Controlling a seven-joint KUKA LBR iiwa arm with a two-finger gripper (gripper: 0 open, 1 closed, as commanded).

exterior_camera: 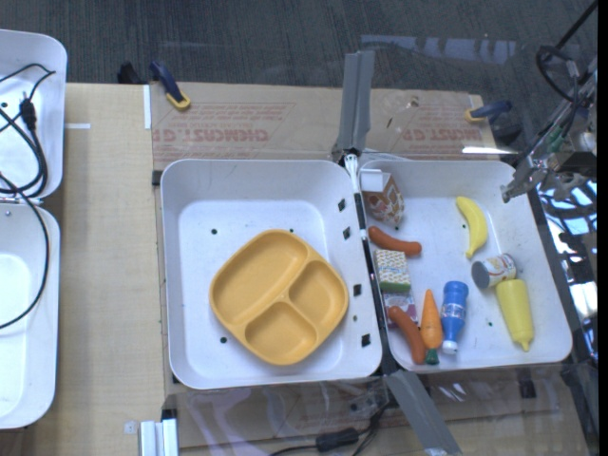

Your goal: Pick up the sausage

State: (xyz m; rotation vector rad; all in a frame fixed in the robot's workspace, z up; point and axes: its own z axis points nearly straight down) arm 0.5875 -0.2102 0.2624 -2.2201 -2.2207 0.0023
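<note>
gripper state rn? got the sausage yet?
Gripper: at the right bin's far right edge, open or closed cannot be told. Not on the sausage, which lies in that bin.

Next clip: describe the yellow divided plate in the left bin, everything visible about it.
The yellow divided plate looks like matte moulded plastic, roughly a rounded square turned so that its corners point up, down and sideways in the camera view. Raised ridges split it into three compartments, one large and two smaller, with nothing in them. It lies flat and upright on the floor of the left shallow white bin, near the middle, touching no wall.
</note>
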